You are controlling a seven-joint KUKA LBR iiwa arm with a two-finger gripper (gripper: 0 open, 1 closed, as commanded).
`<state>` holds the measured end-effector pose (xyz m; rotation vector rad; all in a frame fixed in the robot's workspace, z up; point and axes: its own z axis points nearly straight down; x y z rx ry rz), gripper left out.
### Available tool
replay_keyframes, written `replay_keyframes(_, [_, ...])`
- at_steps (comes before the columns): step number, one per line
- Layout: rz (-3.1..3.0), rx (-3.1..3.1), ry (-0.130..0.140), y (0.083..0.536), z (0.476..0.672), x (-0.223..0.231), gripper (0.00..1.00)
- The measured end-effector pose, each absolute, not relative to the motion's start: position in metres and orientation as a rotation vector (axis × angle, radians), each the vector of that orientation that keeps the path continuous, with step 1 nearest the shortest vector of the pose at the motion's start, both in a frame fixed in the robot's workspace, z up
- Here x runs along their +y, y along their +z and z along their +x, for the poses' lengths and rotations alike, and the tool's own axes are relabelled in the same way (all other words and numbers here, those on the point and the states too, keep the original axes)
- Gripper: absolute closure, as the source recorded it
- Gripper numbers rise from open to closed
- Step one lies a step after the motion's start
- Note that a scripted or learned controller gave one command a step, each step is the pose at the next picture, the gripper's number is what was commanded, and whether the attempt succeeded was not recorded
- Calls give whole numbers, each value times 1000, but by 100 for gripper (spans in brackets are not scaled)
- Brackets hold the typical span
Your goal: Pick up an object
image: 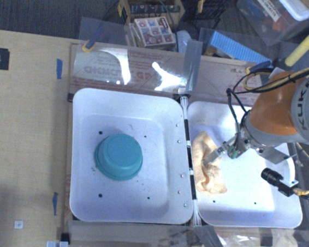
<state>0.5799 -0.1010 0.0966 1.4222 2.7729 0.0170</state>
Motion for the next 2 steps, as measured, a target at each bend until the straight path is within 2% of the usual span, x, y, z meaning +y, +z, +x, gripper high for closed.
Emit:
replay_keyframes(1, [1601, 2701, -3, 95, 669, -101, 0])
replay_keyframes(2, [1522, 2727, 14, 95, 609, -104, 0])
